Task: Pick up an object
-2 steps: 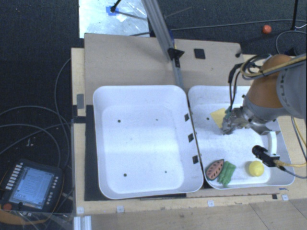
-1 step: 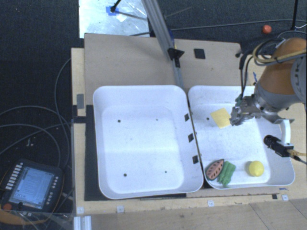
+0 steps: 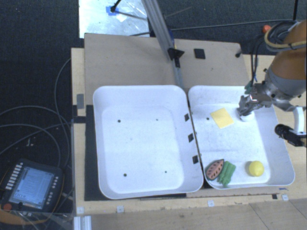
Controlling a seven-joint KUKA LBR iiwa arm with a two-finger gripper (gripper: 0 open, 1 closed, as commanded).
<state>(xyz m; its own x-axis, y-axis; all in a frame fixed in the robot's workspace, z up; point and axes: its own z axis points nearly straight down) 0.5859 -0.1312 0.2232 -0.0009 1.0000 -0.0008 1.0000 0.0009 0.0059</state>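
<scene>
The tool (image 3: 244,110) hangs low over the upper part of the right bin (image 3: 280,174), at the end of the grey arm (image 3: 288,75) that comes in from the right with its orange band above the wrist; whether it is spread or pressed together cannot be told from this slanted view, and nothing can be seen pinched in it. Taking the right bin as the landmark: the tool sits near its far right area, just beside a flat yellow square piece (image 3: 222,118) that lies on the bin floor a little toward the middle of the bin, close to the tool but apart from it. Toward the near edge of the same bin lie three more things: a yellow lemon-like ball (image 3: 255,168) in the near right corner area, and, in the near left corner, a reddish-brown oval piece (image 3: 214,168) touching a green pod-like piece (image 3: 227,172) on its right side. The ball is well apart from that pair. To the left of the right bin, sharing its inner wall, stands the left bin (image 3: 103,128). Both bins rest on the desk (image 3: 129,56), and beyond the desk's left side, far from the right bin, a control pendant (image 3: 29,185) lies on the dark floor among cables
</scene>
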